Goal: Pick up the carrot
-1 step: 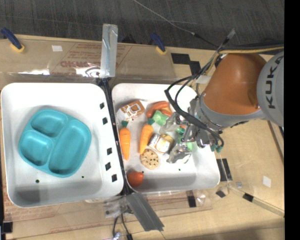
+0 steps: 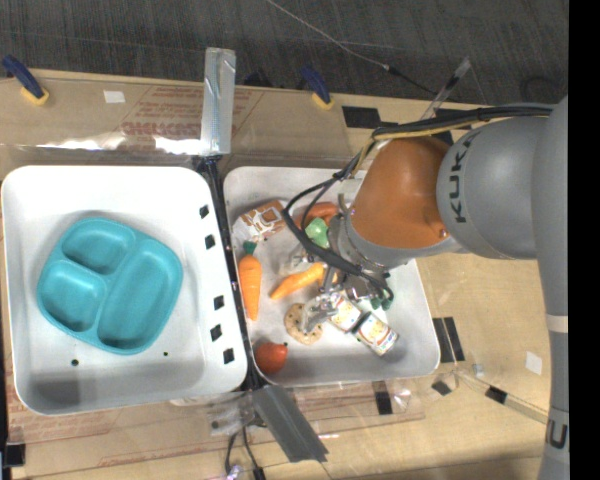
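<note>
A carrot (image 2: pixel 250 286) with a green top lies lengthwise against the left wall of the right bin (image 2: pixel 416 360). A second orange, carrot-like piece (image 2: pixel 296 282) lies slanted near the bin's middle. My gripper (image 2: pixel 326 296) hangs low over the bin under the orange wrist band, at the right end of that slanted piece and about a hand's width right of the upright carrot. The wrist hides what lies directly beneath it.
Around the gripper lie a round cookie (image 2: pixel 302 323), a small labelled bottle (image 2: pixel 378 336), a red tomato (image 2: pixel 271 356), a brown packet (image 2: pixel 263 220) and a green item (image 2: pixel 317 232). The left bin (image 2: pixel 20 268) holds a teal divided plate (image 2: pixel 108 284).
</note>
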`<act>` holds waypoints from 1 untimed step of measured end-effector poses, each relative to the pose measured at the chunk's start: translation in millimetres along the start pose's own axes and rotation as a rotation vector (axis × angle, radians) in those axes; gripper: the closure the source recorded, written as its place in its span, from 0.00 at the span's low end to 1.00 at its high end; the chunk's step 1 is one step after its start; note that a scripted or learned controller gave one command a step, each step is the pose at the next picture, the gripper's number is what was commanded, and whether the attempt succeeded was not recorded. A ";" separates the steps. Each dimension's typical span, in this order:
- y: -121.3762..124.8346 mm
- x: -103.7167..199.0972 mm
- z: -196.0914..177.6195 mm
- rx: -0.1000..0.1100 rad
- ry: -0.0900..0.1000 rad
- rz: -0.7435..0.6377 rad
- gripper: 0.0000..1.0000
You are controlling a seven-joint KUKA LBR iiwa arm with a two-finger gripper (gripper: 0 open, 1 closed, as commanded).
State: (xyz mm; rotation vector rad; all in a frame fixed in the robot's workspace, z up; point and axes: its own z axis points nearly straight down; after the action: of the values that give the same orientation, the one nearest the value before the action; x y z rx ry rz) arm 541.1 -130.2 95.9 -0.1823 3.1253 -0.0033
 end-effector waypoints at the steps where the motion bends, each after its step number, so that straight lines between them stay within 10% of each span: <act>1: 26.4 -19.9 -0.9 0.006 0.000 -0.100 0.00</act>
State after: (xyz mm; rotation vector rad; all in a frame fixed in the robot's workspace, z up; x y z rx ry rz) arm 557.8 -101.7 97.0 -0.3381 3.1116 -0.0129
